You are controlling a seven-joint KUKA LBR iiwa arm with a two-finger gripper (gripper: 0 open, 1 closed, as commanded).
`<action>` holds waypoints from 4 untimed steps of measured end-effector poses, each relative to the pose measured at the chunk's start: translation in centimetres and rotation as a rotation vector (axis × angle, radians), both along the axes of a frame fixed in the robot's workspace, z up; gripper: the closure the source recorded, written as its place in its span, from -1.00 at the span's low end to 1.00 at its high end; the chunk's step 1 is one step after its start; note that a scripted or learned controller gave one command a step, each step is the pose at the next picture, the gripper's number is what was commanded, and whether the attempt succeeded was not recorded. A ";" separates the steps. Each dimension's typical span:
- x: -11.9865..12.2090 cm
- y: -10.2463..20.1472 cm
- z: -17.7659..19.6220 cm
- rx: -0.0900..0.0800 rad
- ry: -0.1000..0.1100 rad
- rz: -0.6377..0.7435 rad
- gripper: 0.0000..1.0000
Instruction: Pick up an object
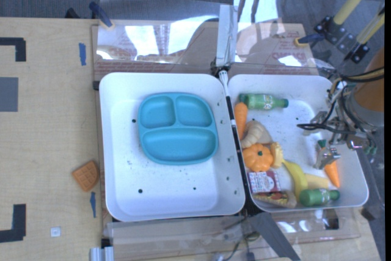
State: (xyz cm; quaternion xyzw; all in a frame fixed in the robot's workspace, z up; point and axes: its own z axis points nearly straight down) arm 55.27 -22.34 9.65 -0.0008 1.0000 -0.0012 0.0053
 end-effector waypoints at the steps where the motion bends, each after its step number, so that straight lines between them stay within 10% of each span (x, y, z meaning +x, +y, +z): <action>1: -5.6 2.9 -0.6 0.001 -0.002 -0.085 -1.00; 2: -5.2 2.9 0.7 -0.003 -0.016 -0.082 1.00; 3: -6.8 6.9 -0.6 -0.006 -0.006 0.099 1.00; 4: -5.9 7.2 -0.2 -0.008 -0.035 0.103 -1.00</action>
